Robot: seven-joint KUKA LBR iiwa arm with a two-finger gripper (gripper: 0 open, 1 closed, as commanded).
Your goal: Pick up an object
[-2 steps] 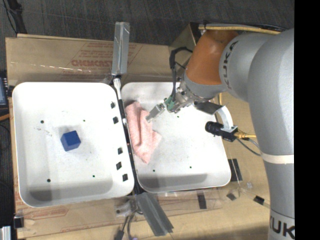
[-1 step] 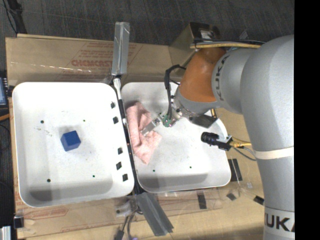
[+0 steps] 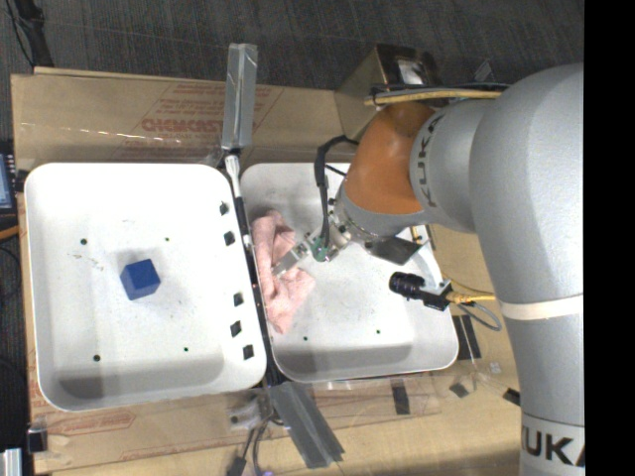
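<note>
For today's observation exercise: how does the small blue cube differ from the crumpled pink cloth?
The small blue cube is rigid and sharp-edged; the crumpled pink cloth is soft and shapeless. The cube is smaller than the cloth. The cube sits alone in the left bin; the cloth lies in the right bin, beside the gripper. Both rest on white bin floors.

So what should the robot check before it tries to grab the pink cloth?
1. Pink cloth in the right bin: ok.
2. Gripper above the cloth's upper part: ok.
3. Cloth gripped by the jaws: cannot tell.
4. Cloth crumpled against the bin's left wall, tight for a grab: not ok.
5. Blue cube out of the way in the left bin: ok.
</note>
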